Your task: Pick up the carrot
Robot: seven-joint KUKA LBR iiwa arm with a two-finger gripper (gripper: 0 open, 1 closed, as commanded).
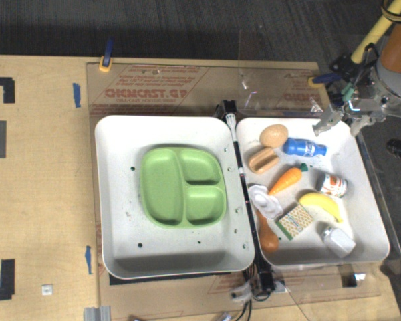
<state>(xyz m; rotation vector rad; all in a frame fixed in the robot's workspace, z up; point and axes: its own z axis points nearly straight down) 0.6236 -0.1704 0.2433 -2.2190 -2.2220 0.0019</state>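
The carrot [285,179] lay near the centre of the right bin [371,199], slanted, its green-tipped end towards 1 o'clock and its point towards 7 o'clock. Neighbours crowded it. A hot dog [262,158] sat just beside it at 10 o'clock, with a round bun [274,136] beyond. A blue bottle [305,148] lay near at 12 o'clock. A small can [334,185] stood at 3 o'clock, a banana [321,206] at 4 o'clock, a patterned sponge [294,221] at 6 o'clock and a white crumpled item [264,201] at 7 o'clock, close to the carrot's point. The left bin [113,179] held a green divided plate [184,186].

The gripper [335,116] hung above the right bin's far rim, at 1 o'clock from the carrot and well apart from it. It carried nothing; whether its jaws stood wide or narrow could not be told.

Judgement: the approach was not yet made. A sound grasp would come down over the carrot's thick middle, jaws set across its long axis, clear of the hot dog and the white item.
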